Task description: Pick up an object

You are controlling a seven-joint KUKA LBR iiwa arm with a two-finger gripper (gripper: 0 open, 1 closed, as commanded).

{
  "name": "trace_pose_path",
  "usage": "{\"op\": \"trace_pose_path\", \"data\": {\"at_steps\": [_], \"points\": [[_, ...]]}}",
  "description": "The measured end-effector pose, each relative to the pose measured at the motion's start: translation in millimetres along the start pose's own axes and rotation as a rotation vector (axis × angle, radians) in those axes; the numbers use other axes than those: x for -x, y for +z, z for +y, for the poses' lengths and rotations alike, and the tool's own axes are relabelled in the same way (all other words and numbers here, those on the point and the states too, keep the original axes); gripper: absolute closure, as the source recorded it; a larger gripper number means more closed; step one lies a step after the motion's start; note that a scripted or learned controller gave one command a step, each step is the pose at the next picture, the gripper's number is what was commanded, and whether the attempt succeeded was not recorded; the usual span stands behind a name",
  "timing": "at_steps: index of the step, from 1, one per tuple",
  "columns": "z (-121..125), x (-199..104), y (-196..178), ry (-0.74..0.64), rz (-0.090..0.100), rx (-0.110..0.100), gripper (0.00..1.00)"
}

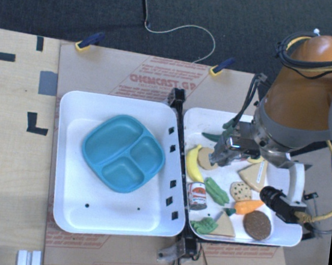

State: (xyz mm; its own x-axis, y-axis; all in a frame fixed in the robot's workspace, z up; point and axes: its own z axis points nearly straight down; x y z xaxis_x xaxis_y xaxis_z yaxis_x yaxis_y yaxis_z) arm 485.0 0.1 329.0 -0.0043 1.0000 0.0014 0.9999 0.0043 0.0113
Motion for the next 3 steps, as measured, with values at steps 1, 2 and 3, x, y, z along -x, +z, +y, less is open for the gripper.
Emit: {"op": "trace_pose_path", "data": {"at_steps": [1,2,3], "points": [[38.8,-39.2,101.6,0.000,-0.002,-0.020,1.00],[-2.7,-66.8,15.7,-0.001,0.001,-0.008,1.00],[-1.5,-85.5,10.0,0.001,-0.001,-0.013,1.00]]}}
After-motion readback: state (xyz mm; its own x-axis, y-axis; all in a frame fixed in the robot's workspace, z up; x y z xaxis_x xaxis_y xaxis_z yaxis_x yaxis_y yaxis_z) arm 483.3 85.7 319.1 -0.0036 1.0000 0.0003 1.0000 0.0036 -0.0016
